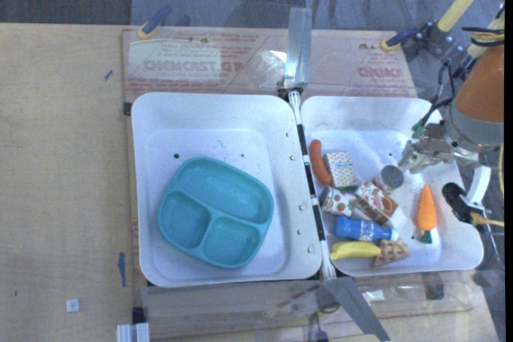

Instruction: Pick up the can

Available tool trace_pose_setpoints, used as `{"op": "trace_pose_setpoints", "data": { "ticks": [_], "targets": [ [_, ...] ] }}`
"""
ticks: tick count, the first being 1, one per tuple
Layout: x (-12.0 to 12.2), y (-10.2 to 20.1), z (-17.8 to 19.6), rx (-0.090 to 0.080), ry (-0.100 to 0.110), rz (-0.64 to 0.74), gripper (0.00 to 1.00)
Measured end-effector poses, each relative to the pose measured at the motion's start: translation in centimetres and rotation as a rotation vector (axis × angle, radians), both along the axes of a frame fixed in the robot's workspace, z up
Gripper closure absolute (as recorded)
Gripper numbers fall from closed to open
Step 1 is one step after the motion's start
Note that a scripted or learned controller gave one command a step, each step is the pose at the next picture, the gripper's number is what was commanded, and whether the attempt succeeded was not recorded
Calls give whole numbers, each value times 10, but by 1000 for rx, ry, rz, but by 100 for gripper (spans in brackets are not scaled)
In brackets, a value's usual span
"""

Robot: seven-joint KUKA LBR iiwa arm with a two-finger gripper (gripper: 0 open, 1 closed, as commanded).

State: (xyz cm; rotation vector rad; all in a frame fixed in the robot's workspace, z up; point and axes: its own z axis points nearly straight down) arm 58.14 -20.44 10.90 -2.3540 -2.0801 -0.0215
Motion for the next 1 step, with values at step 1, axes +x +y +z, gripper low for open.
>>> {"op": "trace_pose_setpoints", "data": {
  "ticks": [1],
  "targets": [
    [0, 1, 0, 2, 0, 1, 0]
  ]
}}
